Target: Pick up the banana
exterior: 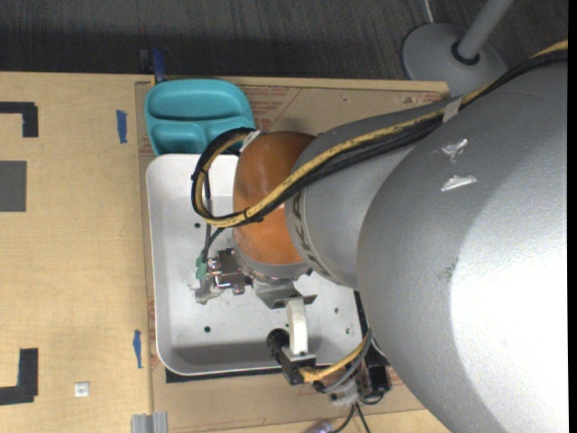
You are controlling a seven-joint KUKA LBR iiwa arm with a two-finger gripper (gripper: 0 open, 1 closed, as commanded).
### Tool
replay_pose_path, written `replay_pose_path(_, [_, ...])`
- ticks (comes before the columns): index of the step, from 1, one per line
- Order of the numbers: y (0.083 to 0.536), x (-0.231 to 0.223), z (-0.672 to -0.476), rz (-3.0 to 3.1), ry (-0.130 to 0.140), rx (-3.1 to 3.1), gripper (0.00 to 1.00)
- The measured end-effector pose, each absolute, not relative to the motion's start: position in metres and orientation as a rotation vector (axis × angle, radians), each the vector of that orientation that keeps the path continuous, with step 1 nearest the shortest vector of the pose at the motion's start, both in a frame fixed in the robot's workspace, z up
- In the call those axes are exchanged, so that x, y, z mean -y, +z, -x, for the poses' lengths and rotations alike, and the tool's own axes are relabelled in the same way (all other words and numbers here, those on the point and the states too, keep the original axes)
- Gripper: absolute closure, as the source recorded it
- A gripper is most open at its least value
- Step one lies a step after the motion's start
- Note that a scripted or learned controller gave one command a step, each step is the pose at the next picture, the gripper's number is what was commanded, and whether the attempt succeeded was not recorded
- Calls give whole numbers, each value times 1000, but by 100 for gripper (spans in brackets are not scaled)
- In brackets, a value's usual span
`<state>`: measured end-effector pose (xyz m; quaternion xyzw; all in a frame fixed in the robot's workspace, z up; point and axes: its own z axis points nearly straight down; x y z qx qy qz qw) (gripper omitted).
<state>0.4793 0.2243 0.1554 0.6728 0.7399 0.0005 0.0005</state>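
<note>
My grey arm [433, 242] reaches in from the right and covers most of the view. Its orange band [266, 206] hangs over the middle of the left white bin [171, 242]. Just below the band, metal parts of the gripper [221, 276] stick out toward the bin floor on the left. The wrist hides what lies under it. A white and black fitting [293, 336] on the wrist sits over the bin's near rim. Yellow and black cables [212, 174] loop off the wrist.
A teal moulded tray [198, 115] lies at the far end of the left bin, partly over its rim. The bins rest on a cardboard-coloured bench [72, 242] with black marks and blue tape tabs. A grey stand base [442, 48] sits at the back right.
</note>
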Motion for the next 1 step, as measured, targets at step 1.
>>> replay_pose_path(1, [111,-220,-478,-2486,-8,-1927,0])
